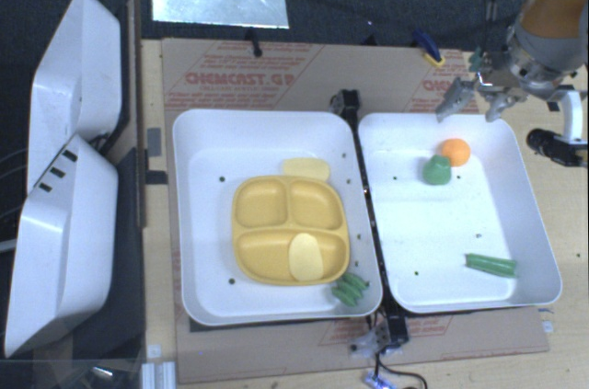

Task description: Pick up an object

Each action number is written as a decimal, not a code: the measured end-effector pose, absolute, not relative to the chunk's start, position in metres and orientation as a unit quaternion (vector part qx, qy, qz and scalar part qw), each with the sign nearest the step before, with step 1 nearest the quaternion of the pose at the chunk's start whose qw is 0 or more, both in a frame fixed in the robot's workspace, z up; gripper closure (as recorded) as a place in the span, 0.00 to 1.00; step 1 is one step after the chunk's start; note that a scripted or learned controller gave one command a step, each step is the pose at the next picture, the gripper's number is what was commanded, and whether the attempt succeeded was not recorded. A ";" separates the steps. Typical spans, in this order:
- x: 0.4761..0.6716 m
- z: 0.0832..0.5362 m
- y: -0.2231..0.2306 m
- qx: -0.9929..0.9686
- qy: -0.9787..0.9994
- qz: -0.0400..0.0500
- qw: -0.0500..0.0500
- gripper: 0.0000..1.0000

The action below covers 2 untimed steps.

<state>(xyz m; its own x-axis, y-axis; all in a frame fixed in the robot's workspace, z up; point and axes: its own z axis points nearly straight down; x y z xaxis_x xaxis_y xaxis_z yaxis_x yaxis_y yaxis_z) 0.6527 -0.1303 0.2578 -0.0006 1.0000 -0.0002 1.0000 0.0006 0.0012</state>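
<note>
My gripper (476, 103) hangs above the far edge of the right bin (529, 194), its two grey fingers spread open with nothing between them. Below it and slightly left, an orange ball (455, 152) rests in the right bin, touching a green round object (437, 170). A green bean pod (490, 265) lies near the right bin's front right corner.
The left bin (198, 194) holds a yellow divided tray (267, 235) with a pale yellow oval piece (306, 257) in it. A pale yellow block (306, 168) lies behind the tray and a green pod cluster (351, 289) sits at its front right. Cables run behind the bins.
</note>
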 end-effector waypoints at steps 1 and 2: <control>0.653 0.258 -0.130 0.707 0.707 0.000 0.001 0.00; 0.653 0.258 -0.130 0.707 0.707 0.000 0.001 0.00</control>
<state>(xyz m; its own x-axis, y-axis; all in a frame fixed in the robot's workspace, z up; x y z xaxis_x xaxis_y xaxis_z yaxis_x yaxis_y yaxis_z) 0.6527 -0.1303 0.2578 -0.0006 1.0000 -0.0002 1.0000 0.0006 0.0012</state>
